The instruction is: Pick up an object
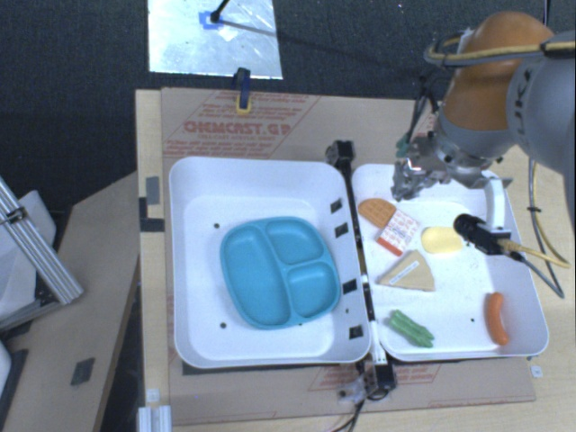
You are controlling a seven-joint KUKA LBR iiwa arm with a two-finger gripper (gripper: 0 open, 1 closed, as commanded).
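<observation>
Here is the gripper [405, 185], hanging over the far end of the right bin [526, 331], up and a touch right of the red-and-white packet [398, 232]. From this angle I cannot tell whether it is open or closed, and nothing can be seen in its grasp. Behind it the grey arm [544, 106] with its orange band comes in from the right.

Now the pickings, all lying loose on the right bin's floor. The packet sits tilted near the bin's middle. Just up and left of the packet, touching or nearly touching its corner, lies a brown oval piece of toy bread [378, 211], the item closest below the gripper. Just right of the packet is a yellow lemon-shaped toy [441, 239]. Just below the packet, a pale tan wedge [409, 273], like a slice of cheese, points up toward it. Further below the packet, near the bin's near edge, lies a green pod-like toy [411, 328]. Well off to the lower right of the packet, an orange sausage-shaped toy [496, 318] lies lengthwise by the bin's right side.

Left of the packet, across the black divider [353, 232], the left bin [198, 205] holds a blue divided plate [279, 271]. Both bins rest on a printed cardboard sheet [234, 126], and far up and left of the packet a shiny metal sheet [180, 25] lies on the dark floor.
</observation>
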